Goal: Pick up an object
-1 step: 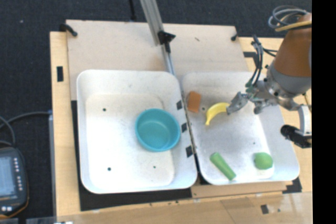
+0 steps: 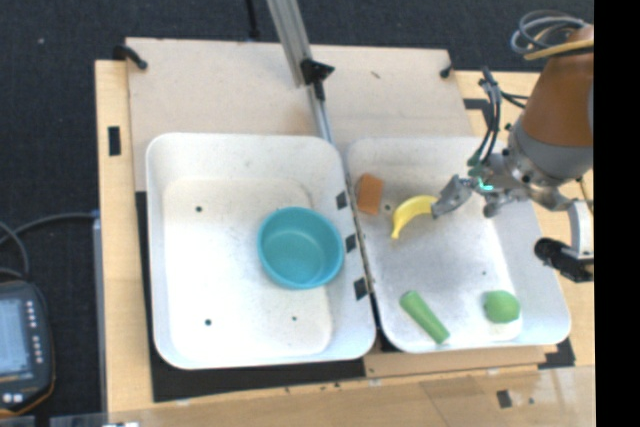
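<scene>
1. Banana [image 2: 411, 212] is lying in the right bin [image 2: 520, 245], its right end touching the hand [image 2: 468, 196].
2. Nearer the camera, a green cylinder [image 2: 425, 315] and a green ball [image 2: 502, 306] are resting apart.
3. Hand's grip (whether spread or closed) is impossible to tell.
4. Beyond, a brown block [image 2: 369, 194] is sitting by the bin's left wall.
5. Left bin [image 2: 200, 175] is holding a blue bowl [image 2: 300, 248].

Grey-and-orange arm [image 2: 560, 110]: cut off at the right edge.
Small black handheld screen [image 2: 20, 335]: cropped at the left.
</scene>
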You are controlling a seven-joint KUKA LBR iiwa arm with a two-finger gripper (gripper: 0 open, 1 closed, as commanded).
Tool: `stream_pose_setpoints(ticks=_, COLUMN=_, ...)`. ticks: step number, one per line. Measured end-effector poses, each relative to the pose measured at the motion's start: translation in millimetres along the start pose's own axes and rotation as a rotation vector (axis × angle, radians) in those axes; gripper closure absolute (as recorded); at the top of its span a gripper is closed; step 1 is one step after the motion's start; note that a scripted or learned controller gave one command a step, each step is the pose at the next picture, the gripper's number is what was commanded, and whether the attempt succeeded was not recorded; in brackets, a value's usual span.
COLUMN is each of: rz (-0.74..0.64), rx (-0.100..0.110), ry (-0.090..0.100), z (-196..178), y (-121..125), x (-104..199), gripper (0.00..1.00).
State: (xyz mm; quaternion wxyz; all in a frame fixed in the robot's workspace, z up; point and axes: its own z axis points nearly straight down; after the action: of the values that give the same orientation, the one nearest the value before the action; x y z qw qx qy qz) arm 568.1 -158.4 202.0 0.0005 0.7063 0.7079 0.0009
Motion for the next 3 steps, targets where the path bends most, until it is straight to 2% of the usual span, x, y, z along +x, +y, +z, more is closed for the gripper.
stream_pose_setpoints(ticks=1, rz=0.002, rx=0.007, ry=-0.001, z=57, y=-6, x=7, gripper=0.0)
stream_pose_setpoints(ticks=2, rz=0.004, rx=0.003, ry=-0.003, z=103, y=-6, x=6, gripper=0.0)
stream_pose_setpoints(ticks=3, rz=0.009, rx=-0.003, ry=-0.002, z=90, y=-5, x=5, gripper=1.0)
